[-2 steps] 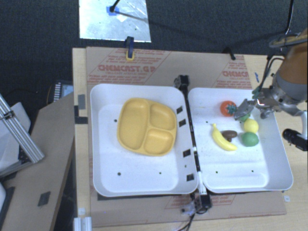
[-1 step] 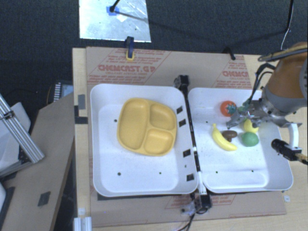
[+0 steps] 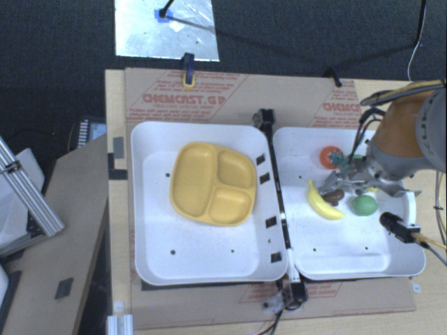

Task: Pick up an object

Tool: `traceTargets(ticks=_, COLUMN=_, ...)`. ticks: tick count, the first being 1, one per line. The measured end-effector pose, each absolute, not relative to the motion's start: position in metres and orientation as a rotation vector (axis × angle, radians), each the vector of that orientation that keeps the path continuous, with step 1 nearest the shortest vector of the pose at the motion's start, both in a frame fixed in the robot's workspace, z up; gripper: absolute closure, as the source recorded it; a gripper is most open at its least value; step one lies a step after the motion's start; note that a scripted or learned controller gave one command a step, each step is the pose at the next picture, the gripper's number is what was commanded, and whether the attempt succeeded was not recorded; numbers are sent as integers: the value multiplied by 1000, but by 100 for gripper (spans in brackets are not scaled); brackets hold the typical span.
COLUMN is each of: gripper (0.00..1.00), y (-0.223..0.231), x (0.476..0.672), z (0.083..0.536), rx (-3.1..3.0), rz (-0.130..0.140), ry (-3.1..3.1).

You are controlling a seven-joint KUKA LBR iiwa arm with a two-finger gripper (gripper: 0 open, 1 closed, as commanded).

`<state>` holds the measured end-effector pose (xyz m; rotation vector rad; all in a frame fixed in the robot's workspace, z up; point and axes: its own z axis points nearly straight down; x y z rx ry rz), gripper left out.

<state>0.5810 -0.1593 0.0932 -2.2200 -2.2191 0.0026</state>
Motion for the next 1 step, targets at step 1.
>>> traceTargets(ticks=1, gripper=100, y=-160, x=583, z=108, rx=-2225, rz=-3, ry=-2224)
